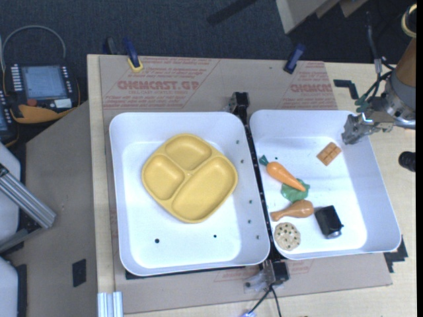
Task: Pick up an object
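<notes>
Gripper [352,132] state: can't tell from this angle whether it's parted or closed, and nothing visible is caught in it. I'm hanging over the far right corner of the right bin [386,203], at its rim.

Surface: brown board [198,84] with red CHEMCAST print, held by a blue clamp [134,55] at far left and another [294,58] at far right. Two white bins sit side by side on it. Left bin [125,177] holds a yellow three-section plate [190,177], lying flat and skewed. Dark blue carpet [165,12] lies beyond the bench, and a control pendant [41,88] with a lit screen sits off to the left.

Objects, all in the right bin:
- tan wafer [328,153], rectangular, lying alone, nearest to me
- orange carrot [285,174] with a green top, near the bin's left wall
- green leafy piece [293,191], touching the carrot's tip
- tan drumstick [294,210], just below the leaf
- speckled round cookie [287,236], near corner
- black block [328,220], beside the drumstick's right end
</notes>
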